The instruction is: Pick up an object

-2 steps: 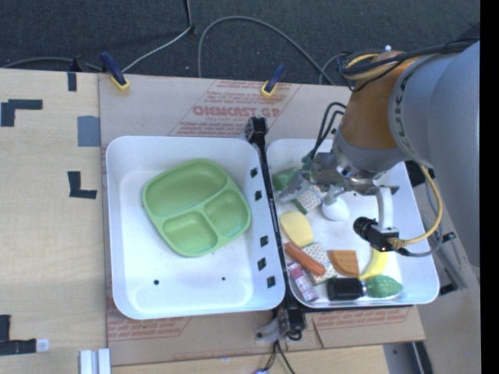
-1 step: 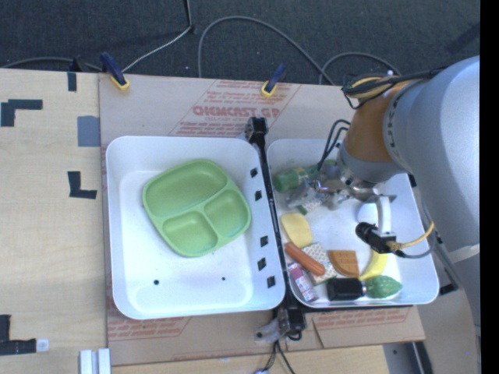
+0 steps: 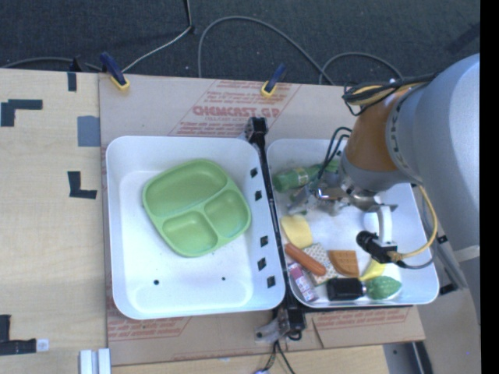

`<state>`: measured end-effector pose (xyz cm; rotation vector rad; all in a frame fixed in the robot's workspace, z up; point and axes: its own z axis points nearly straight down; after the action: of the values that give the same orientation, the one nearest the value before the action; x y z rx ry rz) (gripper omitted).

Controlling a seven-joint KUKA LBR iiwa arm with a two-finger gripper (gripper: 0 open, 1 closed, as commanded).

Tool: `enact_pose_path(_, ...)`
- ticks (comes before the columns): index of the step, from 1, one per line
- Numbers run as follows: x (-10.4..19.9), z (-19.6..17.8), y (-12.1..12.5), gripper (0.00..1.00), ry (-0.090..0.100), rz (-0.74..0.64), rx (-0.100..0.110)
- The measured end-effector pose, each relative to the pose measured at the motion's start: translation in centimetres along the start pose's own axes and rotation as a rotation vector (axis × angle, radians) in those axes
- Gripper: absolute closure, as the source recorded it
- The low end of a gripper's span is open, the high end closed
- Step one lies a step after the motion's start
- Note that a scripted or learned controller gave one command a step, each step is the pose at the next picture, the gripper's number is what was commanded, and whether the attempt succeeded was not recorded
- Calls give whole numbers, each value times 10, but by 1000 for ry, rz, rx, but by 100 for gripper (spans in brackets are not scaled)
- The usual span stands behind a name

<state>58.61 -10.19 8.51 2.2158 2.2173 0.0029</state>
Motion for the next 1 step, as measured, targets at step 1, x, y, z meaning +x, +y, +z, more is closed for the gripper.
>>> enact_pose_path(1,-122,-24,-19,0,4,1,10)
